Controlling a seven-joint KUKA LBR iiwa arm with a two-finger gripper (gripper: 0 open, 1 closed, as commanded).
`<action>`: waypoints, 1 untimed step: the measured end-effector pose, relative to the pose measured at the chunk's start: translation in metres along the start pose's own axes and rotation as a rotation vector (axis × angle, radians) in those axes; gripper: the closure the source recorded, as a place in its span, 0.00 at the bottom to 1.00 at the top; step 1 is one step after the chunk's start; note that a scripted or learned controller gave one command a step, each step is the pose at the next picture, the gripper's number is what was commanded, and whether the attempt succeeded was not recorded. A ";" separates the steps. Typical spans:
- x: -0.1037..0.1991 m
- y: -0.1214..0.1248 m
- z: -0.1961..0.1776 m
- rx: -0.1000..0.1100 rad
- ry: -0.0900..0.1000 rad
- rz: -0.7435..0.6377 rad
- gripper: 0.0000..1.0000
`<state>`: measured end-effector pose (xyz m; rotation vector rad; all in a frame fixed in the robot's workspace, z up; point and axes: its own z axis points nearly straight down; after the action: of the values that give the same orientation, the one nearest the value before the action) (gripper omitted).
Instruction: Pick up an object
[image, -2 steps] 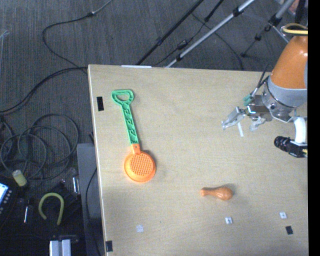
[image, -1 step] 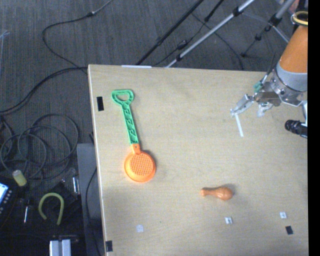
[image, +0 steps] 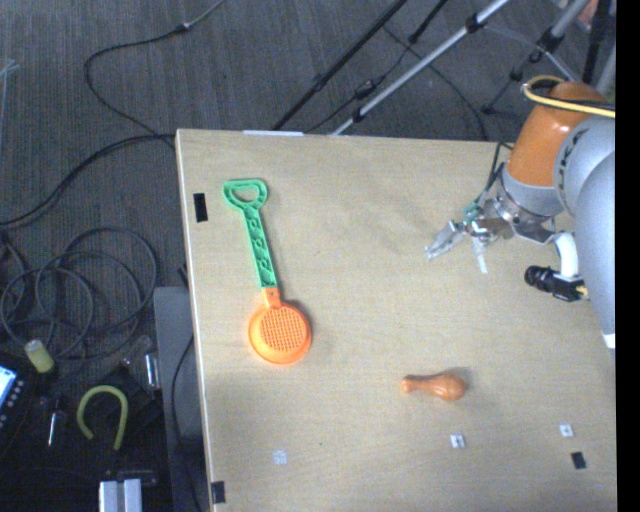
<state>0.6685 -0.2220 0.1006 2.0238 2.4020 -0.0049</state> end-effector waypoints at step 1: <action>0.018 0.004 0.016 -0.003 0.000 -0.280 0.00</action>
<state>0.6693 -0.2034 0.0850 1.6684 2.6599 -0.0017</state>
